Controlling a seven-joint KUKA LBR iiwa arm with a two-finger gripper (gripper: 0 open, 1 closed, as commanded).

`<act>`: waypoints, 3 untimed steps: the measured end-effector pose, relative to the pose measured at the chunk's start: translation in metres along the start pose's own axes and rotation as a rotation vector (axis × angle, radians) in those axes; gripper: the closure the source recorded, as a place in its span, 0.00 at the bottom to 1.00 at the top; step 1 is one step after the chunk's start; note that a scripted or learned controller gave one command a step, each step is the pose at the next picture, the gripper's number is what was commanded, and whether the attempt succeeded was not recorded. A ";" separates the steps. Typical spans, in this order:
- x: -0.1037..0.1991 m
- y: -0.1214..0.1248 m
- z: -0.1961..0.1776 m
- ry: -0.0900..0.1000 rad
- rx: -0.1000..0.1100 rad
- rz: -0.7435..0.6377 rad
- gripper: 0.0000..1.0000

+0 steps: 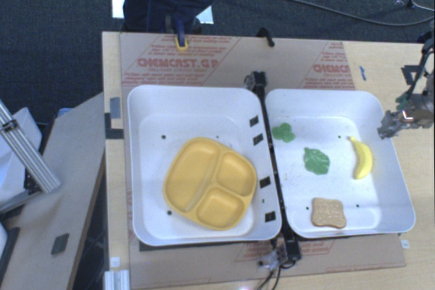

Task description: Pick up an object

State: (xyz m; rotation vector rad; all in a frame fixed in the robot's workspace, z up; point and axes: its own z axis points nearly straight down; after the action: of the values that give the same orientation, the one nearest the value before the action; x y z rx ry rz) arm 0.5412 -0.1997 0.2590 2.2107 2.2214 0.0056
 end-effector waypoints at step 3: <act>0.160 0.026 0.014 0.005 0.006 -0.005 1.00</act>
State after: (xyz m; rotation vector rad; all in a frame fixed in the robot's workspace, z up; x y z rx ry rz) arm 0.5668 -0.0397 0.2444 2.2106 2.2325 0.0036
